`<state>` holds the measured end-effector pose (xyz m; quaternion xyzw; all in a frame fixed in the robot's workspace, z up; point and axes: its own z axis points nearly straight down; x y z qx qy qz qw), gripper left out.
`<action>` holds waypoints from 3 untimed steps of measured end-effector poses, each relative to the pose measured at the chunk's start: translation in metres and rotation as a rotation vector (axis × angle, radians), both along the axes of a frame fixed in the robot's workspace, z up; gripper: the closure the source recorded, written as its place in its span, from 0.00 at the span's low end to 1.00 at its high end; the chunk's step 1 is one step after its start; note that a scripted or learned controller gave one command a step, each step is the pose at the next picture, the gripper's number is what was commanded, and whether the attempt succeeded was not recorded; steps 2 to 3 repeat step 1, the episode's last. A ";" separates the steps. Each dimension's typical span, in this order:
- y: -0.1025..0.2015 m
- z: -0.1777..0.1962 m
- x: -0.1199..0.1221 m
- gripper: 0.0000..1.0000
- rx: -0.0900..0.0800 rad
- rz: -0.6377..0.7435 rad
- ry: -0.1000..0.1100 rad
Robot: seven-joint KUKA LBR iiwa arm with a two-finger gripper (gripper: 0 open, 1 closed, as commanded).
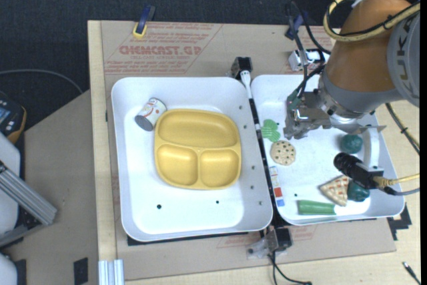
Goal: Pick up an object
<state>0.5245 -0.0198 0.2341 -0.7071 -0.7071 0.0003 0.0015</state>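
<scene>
Low in the right bin (383, 209), pincer (296, 125) hangs above cookie (283, 152).

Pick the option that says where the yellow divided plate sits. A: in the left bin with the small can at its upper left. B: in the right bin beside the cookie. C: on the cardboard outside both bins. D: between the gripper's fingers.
A: the yellow divided plate lies flat in the left bin, with the small can just off its upper-left corner.
</scene>
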 end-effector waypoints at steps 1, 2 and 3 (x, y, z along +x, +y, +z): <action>0.000 -0.020 0.004 1.00 -0.001 0.000 0.003; 0.000 -0.020 0.004 1.00 -0.001 0.000 0.003; 0.000 -0.020 0.004 1.00 -0.001 0.000 0.003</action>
